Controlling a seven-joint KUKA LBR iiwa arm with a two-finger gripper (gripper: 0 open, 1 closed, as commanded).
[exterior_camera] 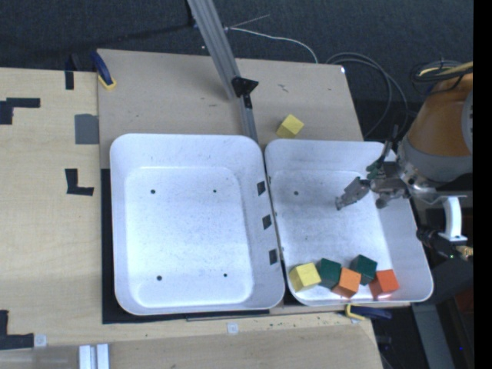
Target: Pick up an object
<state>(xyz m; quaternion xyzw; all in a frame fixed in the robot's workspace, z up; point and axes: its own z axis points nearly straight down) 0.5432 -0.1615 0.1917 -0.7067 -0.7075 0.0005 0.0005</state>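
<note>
Two white bins sit side by side; we see the gripper (pixel 355 194) over the right bin (pixel 323 164), its grip state impossible to tell. Five blocks cluster along that bin's near edge: yellow block (pixel 305 274), two green, two orange.

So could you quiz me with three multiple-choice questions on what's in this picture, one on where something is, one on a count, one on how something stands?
1. Where do the clustered blocks lie?
A. left bin
B. right bin's near edge
C. on the arm

2. How many yellow blocks are there?
A. two
B. none
C. five

3. Where is the gripper?
A. over the right bin, away from the blocks
B. over the left bin
C. pressing the blocks

Answers:
B, they crowd the right bin rim.
A, one yellow block inside, another yellow block on the bench behind.
A, the gripper sits mid-bin.
</note>
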